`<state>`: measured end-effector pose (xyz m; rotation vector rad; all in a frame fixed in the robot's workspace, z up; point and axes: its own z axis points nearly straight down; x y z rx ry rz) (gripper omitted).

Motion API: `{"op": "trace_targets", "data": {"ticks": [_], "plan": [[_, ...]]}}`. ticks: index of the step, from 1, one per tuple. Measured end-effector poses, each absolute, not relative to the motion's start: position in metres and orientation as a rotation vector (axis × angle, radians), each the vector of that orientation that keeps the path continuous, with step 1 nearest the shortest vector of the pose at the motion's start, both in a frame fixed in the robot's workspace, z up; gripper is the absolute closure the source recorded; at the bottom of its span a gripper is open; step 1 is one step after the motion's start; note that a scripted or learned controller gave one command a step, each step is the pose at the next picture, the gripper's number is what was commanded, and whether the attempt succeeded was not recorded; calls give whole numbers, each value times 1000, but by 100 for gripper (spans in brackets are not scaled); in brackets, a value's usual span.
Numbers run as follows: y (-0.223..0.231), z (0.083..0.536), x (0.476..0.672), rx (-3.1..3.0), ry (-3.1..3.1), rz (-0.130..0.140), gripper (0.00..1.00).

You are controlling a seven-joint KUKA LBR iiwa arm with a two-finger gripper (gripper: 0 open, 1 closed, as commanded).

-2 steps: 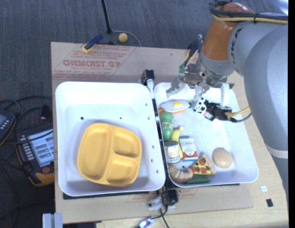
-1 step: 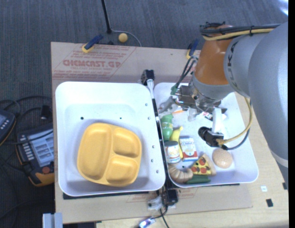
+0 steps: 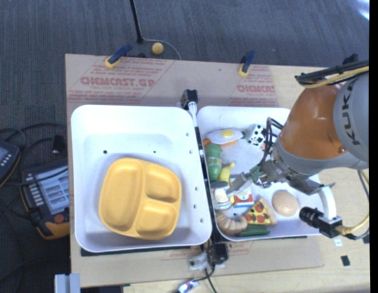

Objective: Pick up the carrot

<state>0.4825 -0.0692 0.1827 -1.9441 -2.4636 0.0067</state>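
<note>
Front of right bin point(image 3: 299, 232): toy food point(image 3: 238, 215) lies in a heap; I cannot tell surely which piece is the carrot.
Middle of right bin: hand point(image 3: 251, 177) is low over the heap; open or closed, I cannot tell.
Left bin point(image 3: 85, 133): holds a yellow tray point(image 3: 140, 197).
Progress: nothing visibly lifted; in my judgement, grasping and raising are left.
</note>
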Motion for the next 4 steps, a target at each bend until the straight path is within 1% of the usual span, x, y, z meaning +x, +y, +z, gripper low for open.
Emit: {"op": "trace_targets", "data": {"ticks": [1,2,3,4], "plan": [[18,182,483,-2452,-1956,7,0],[-51,191,566,-2524,-1877,7,0],[4,182,593,-2667,-1657,10,0],[2,191,593,-2668,-1658,20,100]]}}
